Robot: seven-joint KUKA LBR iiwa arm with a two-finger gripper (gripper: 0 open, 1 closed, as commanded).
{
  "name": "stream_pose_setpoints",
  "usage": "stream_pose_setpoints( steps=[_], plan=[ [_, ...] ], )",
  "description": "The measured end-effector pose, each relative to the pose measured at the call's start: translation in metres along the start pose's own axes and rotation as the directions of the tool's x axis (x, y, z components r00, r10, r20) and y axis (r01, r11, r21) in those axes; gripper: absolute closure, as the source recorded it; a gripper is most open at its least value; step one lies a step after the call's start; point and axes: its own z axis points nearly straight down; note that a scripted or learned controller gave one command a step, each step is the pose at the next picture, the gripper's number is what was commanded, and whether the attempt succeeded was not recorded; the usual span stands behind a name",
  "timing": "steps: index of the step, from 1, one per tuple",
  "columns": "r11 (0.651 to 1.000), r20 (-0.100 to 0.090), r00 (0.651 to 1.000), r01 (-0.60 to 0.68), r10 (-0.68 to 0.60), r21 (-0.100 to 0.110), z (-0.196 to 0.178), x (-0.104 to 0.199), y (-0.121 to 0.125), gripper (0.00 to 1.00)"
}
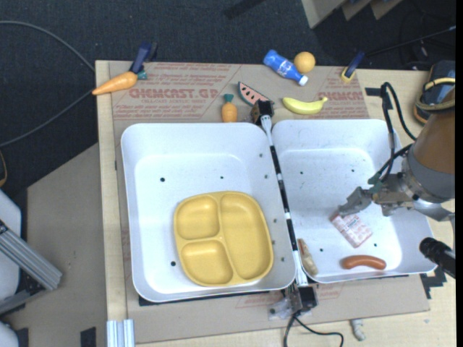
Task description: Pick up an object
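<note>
A dark carpeted floor surrounds the pale desk (79, 215), which carries two shallow white bins side by side on a printed cardboard sheet.

In the camera view, the left bin (145, 157) holds a yellow divided plate (223, 237) lying flat toward its near side. The right bin (325, 150) holds three things: a small pink-and-white packet (352, 227), a sausage (364, 263) just nearer the camera than the packet, and a brownish piece (307, 257) against the wall shared with the left bin. Beyond the right bin, on the cardboard, lie a banana (304, 105), a blue bottle (283, 66), an orange ball (304, 61) and a watermelon slice (249, 92); a carrot (116, 84) rests farther left.

The arm reaches over the right bin's far-right rim, and the claw (356, 202) hangs low just above the packet, seemingly touching its upper edge. Whether its fingers are apart or together cannot be told at this size. Its placement suggests the packet is the target, being flat and well apart from the walls. Nothing is visibly lifted yet.
</note>
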Motion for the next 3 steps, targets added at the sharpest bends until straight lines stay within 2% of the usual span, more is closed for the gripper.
stream_pose_setpoints(
  steps=[1, 2, 3],
  plan=[
    [1.000, 0.001, 1.000, 0.002, -0.002, -0.003, -0.021, 0.038, 0.012, 0.00],
    [1.000, 0.001, 1.000, 0.000, 0.000, 0.000, 0.015, -0.009, 0.005, 0.00],
    [1.000, 0.001, 1.000, 0.002, -0.002, -0.003, 0.038, 0.020, 0.036, 0.00]
  ],
)
